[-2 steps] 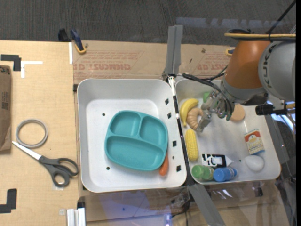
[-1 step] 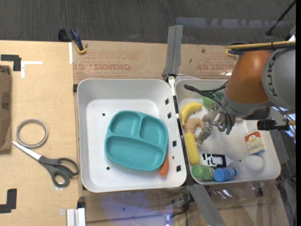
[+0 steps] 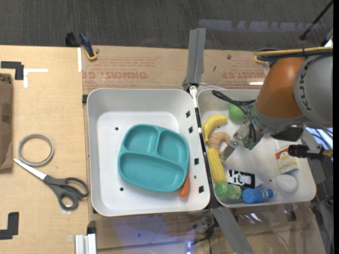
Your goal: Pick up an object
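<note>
Camera view: end effector [image 3: 237,142] sits low in right bin [image 3: 304,192] w/ fingers apart, nothing between them. Risk: banana [image 3: 214,124], corn cob [image 3: 215,164] crowd it, so closing may nudge or miss.

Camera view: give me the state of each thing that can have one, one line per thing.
gripper: low in the right bin, over the corn, nothing visibly held
teal plate: flat in the left bin, compartments bare
carrot: at the plate's lower right edge
banana: lying loose
corn: lying loose
blue bottle: on its side
scissors: closed, on the bench
tape roll: flat
</note>
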Tool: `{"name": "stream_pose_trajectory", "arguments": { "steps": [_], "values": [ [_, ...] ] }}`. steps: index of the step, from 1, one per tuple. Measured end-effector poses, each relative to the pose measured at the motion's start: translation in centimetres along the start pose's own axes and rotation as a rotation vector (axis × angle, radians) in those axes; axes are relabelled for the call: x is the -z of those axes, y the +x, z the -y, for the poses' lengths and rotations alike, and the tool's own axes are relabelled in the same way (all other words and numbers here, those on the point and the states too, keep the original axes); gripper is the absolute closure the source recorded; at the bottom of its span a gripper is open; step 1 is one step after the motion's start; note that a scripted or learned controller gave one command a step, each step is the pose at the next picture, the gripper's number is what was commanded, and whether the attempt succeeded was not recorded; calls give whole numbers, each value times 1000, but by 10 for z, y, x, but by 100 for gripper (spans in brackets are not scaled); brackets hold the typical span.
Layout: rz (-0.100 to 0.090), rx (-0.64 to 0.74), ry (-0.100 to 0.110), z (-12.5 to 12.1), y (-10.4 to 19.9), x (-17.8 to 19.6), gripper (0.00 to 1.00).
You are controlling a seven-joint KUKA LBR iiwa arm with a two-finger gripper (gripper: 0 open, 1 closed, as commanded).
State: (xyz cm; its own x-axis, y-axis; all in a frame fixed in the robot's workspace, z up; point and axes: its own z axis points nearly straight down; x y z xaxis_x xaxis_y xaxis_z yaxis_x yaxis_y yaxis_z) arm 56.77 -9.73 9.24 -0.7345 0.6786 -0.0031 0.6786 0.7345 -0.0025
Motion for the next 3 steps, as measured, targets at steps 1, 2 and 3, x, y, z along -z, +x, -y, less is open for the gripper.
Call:
{"name": "stream_pose_trajectory", "arguments": {
  "steps": [1, 2, 3],
  "values": [
    [0, -136, -3, -29, -66, 0, 0],
    [-2, -236, -1, 21, -41, -1, 0],
    [-1, -343, -2, -36, -54, 0, 0]
  ]
}}
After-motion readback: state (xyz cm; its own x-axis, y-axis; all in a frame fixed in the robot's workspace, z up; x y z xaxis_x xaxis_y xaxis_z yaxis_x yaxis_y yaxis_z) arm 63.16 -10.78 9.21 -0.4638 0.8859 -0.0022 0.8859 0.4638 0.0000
